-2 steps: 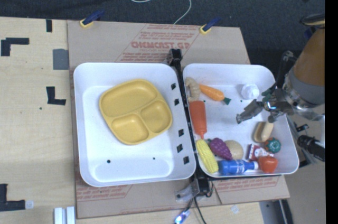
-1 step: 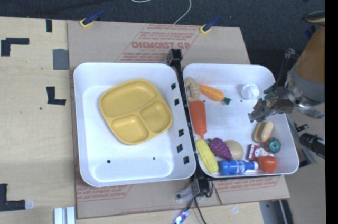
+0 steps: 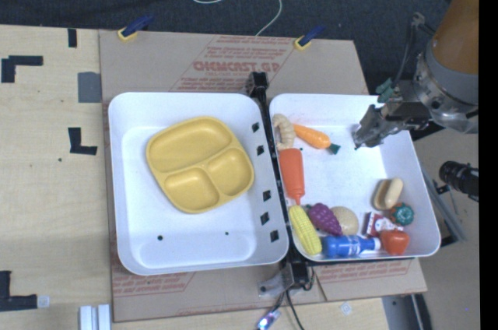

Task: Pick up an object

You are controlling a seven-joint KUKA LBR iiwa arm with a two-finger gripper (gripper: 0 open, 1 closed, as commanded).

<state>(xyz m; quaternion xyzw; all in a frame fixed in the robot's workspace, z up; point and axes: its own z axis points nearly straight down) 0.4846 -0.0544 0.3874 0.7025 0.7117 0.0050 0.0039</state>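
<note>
Left bin [image 3: 132,188] at 9 o'clock on the table [image 3: 47,165]: holds a yellow divided tray [image 3: 200,163], well apart from the jaws.

Right bin [image 3: 354,173], from its left wall onward: a pale knobbly toy [image 3: 283,131] at the top of that wall, an orange sausage-like piece [image 3: 292,173] below it lying along 12-to-6, then corn [image 3: 304,229] on the same rough line toward 6 o'clock. Next, a carrot [image 3: 313,137], likeliest target because nearest: long axis running from about 10 to 4 o'clock, thick orange end toward 10, green tip toward 4, flat on the bin floor with bare white around it. Further right along the bottom wall: purple grapes [image 3: 325,217], a blue bottle [image 3: 346,247], a bread roll [image 3: 388,193] and a red-and-green cluster in the 5 o'clock corner, packed close and touching.

Jaws [image 3: 367,132] of the single arm: above the bin's upper right part, near its 2 o'clock corner. Dark and seen from above at a slant; released or clenched, cannot tell. Nothing visibly between them.

Key relation: carrot at roughly 9 o'clock from the jaws, near but apart. Judged need: a short shift toward 9 o'clock, then a descent with the closing line set across the 10-to-4 axis, toward 1 and 7, for a grip on the narrow width, not the length.
</note>
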